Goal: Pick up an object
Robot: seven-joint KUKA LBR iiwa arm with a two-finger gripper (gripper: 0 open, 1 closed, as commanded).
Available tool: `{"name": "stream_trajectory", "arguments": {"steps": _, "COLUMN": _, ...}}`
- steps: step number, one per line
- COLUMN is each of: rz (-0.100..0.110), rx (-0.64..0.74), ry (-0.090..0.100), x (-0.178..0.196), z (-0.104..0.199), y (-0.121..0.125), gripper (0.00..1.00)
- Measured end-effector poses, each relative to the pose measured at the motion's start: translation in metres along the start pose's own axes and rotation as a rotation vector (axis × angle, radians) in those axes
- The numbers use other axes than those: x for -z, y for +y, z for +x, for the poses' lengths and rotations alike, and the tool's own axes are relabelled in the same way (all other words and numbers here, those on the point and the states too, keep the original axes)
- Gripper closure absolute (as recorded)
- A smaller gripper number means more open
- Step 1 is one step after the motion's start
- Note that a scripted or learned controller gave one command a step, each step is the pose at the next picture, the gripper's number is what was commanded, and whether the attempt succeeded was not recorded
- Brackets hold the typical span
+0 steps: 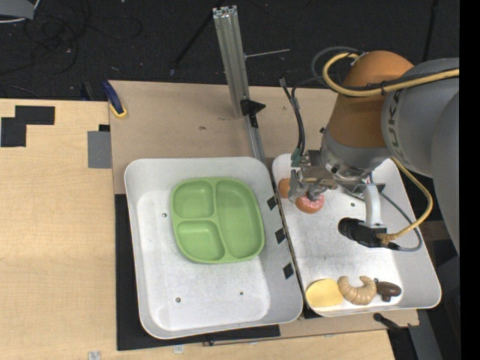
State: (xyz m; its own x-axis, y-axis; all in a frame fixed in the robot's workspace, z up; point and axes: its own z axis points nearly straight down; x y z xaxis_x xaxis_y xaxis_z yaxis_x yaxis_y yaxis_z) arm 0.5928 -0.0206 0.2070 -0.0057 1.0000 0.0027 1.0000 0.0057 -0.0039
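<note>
One gripper (pixel 309 191) is all I have, low over the right bin (pixel 420 280) near its far left corner, and I cannot tell its state. A pink-red object (pixel 310 203) lies just beneath it, an orange one (pixel 284 188) beside. Nearer the front lie a yellow piece (pixel 324 294) and a tan curled toy (pixel 358 289). The left bin (pixel 150 291) holds a green divided plate (pixel 217 220).

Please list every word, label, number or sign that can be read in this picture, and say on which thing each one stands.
"KU": dark letters running vertically on the grey arm, beside the orange band; the rest of the word is cut off by the casing's curve.
No other readable text: the green tray, the two white bins and the bench carry none.
</note>
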Motion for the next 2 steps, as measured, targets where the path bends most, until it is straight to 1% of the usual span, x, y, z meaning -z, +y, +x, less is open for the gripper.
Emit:
{"name": "stream_trajectory", "arguments": {"steps": 1, "rz": 0.001, "rx": 0.0, "ry": 0.0, "x": -0.004, "z": 0.051, "y": -0.006, "gripper": 1.0}}
{"name": "stream_trajectory", "arguments": {"steps": 2, "rz": -0.003, "rx": -0.001, "ry": -0.002, "x": 0.016, "z": 0.097, "y": -0.008, "gripper": 1.0}}
